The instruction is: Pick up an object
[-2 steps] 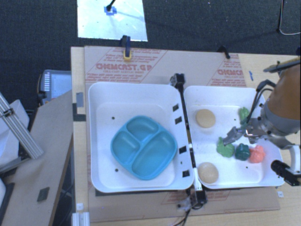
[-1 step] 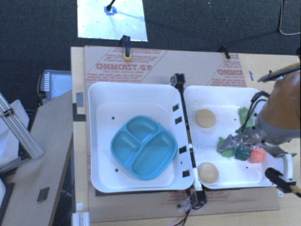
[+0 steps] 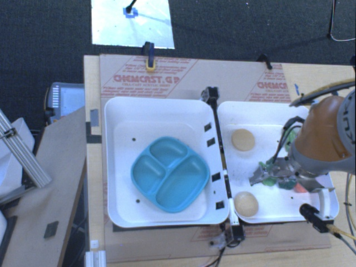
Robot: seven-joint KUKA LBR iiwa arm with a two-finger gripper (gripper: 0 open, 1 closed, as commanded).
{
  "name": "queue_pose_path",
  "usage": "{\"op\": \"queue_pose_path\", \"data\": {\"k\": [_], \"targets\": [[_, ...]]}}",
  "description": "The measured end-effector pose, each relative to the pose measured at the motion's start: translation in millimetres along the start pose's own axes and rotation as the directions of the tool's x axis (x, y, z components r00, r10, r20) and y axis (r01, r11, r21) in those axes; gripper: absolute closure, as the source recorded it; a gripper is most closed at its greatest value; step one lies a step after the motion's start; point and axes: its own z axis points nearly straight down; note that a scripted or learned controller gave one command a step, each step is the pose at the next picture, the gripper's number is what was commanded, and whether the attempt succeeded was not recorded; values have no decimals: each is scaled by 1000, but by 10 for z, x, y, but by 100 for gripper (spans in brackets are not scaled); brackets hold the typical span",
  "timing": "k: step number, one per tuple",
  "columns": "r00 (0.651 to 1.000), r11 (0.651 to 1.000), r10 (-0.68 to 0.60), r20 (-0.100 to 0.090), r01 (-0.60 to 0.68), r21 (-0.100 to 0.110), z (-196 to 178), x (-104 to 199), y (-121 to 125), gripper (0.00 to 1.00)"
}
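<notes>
My gripper [image 3: 260, 175] is low in the right bin [image 3: 261, 111], near its middle. A green object [image 3: 271, 181] lies right under and beside it, partly covered by the wrist. A small red piece [image 3: 301, 188] shows just right of the green one. A flat tan disc [image 3: 243, 139] rests toward the back of the right bin, left of the arm. A rounder tan lump [image 3: 246, 203] sits at the bin's front left corner, below the gripper. The view does not show anything held.
The left bin [image 3: 119, 115] holds a blue divided plate [image 3: 169, 173] in its middle. A black-clipped divider [image 3: 217, 149] separates the two bins. The grey and orange arm [image 3: 328, 135] covers the right bin's right side.
</notes>
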Motion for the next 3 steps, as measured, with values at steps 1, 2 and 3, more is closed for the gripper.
{"op": "queue_pose_path", "data": {"k": [1, 2, 3], "targets": [[1000, 1000, 0, 2, 0, -5, -126, -8, 11, 100], [1000, 1000, -2, 3, 2, -8, -578, 10, -31, 100], [1000, 1000, -3, 3, 3, -9, -1013, -19, -3, 100]]}}
